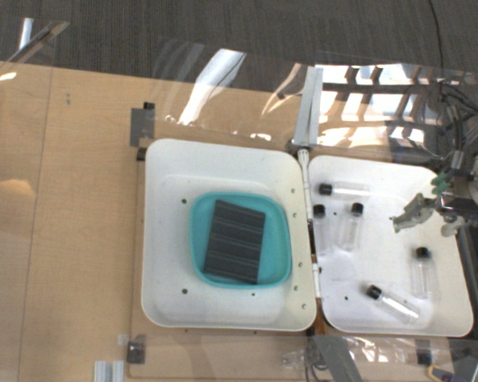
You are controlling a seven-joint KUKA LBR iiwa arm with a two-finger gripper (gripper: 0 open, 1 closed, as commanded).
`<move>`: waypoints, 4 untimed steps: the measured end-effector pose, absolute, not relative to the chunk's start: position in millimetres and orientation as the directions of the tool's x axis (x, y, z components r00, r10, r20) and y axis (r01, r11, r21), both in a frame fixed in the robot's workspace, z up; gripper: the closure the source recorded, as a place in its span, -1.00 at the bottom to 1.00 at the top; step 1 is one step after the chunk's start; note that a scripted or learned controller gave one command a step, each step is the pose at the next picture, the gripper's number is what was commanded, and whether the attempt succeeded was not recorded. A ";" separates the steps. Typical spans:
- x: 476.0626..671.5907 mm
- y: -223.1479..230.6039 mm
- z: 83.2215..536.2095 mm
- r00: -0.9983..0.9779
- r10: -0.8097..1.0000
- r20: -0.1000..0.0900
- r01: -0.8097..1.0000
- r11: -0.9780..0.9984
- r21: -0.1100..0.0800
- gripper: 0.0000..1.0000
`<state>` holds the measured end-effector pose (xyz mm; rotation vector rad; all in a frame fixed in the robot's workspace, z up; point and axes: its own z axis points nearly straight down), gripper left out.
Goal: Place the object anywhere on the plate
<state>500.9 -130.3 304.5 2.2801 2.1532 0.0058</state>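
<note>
Plainly, the gripper (428, 220) is hanging over the right bin (457, 325), with its two fingers looking spread wide and nothing showing between them; only white bin floor is showing in the gap.

The dark ribbed block (234, 241), which I am taking to be the task's thing, is lying well away from the claw, across the divider and toward the view's left. It is resting flat on the teal plate (201, 224), which is sitting in the middle of the left bin (160, 294). All four of its corners are staying inside the plate's rim, so by my reading the placing is already looking done, and that may be why the claw is sitting empty and apart from it.

The block's long axis is running from the far side of the bench toward the near side, tipping slightly so that its far end is leaning a little toward the claw's side. Its short sides are facing the far and near rims of the plate.

Closer to the claw, several clear vials with black caps are lying scattered on the right bin's floor. One vial (420, 274) is lying just nearward of the claw, another (392, 301) is lying farther nearward and slanting, and three more (342, 188) are clustering between the claw and the divider. None is touching the claw.
</note>
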 end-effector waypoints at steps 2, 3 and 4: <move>489.2 -166.7 436.5 0.538 0.843 0.001 0.843 -0.538 0.012 -1.00; 488.5 -197.9 436.5 0.638 0.770 0.002 0.770 -0.638 0.011 -1.00; 488.7 -197.3 436.4 0.821 0.571 0.006 0.571 -0.821 0.008 -1.00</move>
